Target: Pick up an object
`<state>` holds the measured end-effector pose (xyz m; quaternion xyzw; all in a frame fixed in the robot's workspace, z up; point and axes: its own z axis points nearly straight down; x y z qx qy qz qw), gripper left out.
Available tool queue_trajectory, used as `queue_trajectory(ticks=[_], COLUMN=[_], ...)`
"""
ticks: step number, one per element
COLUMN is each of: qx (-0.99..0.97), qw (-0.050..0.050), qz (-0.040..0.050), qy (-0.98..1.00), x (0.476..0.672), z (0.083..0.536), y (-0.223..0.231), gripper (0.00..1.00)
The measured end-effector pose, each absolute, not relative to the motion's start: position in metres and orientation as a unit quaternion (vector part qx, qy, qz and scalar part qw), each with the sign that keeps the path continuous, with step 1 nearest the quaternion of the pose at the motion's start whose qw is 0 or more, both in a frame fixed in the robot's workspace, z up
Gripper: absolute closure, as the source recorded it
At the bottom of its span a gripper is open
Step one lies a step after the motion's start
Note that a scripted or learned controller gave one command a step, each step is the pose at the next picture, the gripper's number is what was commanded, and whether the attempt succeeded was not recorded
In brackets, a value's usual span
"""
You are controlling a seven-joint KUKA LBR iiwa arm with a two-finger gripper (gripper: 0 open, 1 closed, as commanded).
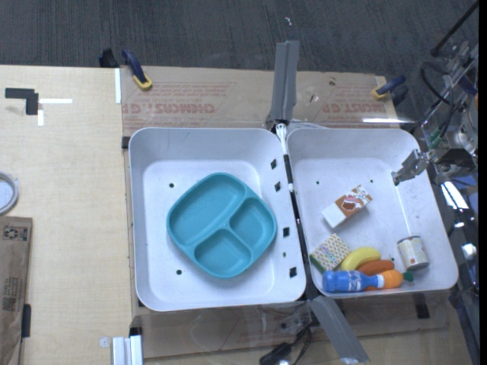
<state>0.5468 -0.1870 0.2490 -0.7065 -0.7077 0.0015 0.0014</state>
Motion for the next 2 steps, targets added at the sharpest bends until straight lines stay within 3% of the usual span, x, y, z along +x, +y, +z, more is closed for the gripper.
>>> queue_trajectory(ticks=[1, 2], qx=[-0.695, -0.63], qw=[0.006, 0.001], qz=[0.0002, 0.0006], qy=[-0.719, -0.776], x=[0.538, 0.56], z=[0.12, 0.09], y=[-0.218, -0.167], gripper=[0.0, 0.0])
